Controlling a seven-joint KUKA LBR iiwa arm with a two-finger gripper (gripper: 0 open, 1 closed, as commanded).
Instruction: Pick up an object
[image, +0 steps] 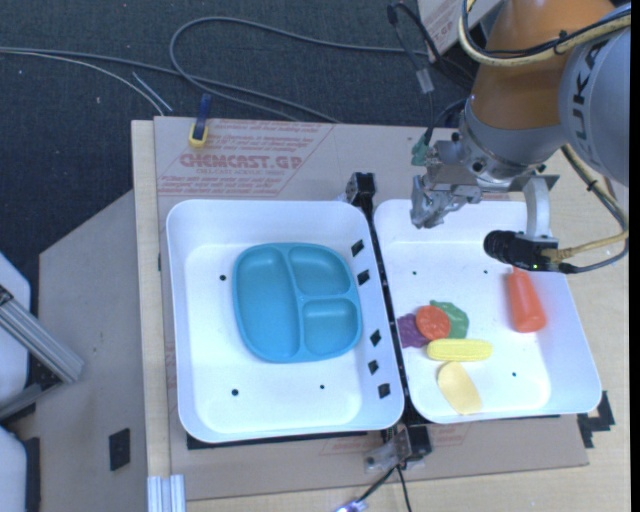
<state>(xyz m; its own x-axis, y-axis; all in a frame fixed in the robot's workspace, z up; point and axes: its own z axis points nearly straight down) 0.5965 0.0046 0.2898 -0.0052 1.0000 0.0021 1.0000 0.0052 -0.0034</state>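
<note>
Hovering at the right bin's (570, 395) far-left corner, the gripper (432, 212) grips nothing; finger spacing cannot be determined. The toy cluster (445, 335) lies nearer the viewer.

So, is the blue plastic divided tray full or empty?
Empty: the blue plastic divided tray shows three bare compartments, lying flat in the left white bin.

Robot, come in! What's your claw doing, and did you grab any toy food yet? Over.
Gripper above right bin's far edge, nothing held. Toy carrot and corn lie untouched. Path clear.
</note>
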